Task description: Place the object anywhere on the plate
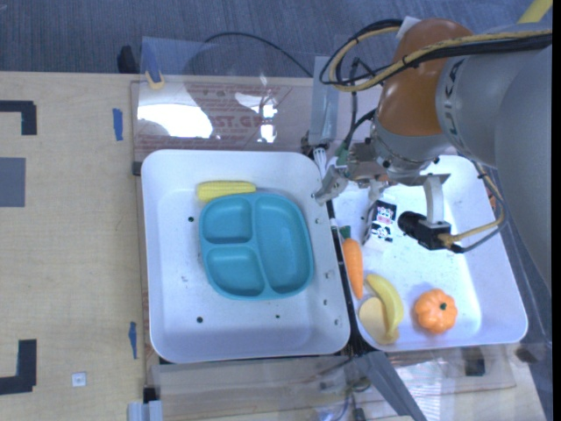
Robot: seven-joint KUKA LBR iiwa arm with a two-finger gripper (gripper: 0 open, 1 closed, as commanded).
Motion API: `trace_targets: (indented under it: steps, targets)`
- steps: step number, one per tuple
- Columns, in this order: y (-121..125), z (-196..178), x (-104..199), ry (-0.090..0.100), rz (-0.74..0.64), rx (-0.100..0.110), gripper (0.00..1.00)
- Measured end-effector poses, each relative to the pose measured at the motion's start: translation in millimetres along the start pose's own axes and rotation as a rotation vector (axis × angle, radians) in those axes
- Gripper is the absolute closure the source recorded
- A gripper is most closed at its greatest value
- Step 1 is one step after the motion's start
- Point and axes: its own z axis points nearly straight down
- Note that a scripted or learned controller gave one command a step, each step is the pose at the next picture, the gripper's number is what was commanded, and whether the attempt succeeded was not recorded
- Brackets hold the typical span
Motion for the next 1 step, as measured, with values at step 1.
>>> trace_targets:
  steps: [1]
  targets:
    - [-18.2,-0.2,23.5,0.002,-0.165,0.007,0.00]
